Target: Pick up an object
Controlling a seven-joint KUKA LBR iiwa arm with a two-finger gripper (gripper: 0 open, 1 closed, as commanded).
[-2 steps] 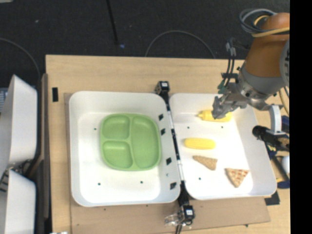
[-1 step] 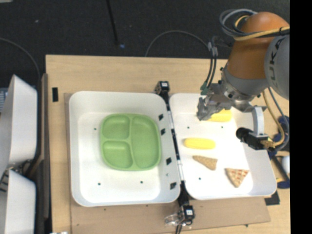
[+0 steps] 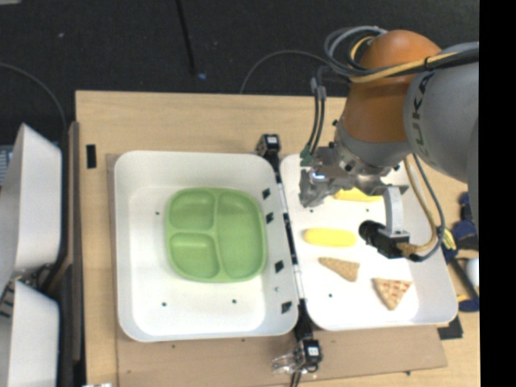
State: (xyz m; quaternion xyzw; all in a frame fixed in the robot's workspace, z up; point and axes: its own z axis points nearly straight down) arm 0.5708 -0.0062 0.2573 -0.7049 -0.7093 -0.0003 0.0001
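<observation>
Candidate object: a yellow banana-like piece [image 3: 328, 237] is lying near the middle of the right bin [image 3: 435, 309], closest below the tool.
Other pieces: a tan wedge [image 3: 340, 268] is sitting just beside it toward the bin's near edge; a pizza-slice piece [image 3: 392, 291] is resting toward the near right corner; a second yellow piece [image 3: 352, 194] is lying partly under the arm's wrist.
Tool [image 3: 314, 190]: hanging over the far left part of the right bin, close to the divider; grasping nothing that shows, and whether it is released or clenched, I cannot tell.
Left bin [image 3: 137, 313]: carrying a green divided plate [image 3: 216, 234] at its centre.
Table [image 3: 161, 107]: bearing both bins.
Risk: the tool is standing off to the far side of the banana piece, so a straight descent is likely closing on bare bin floor; the rounded piece could also be rolling away from a glancing touch.
</observation>
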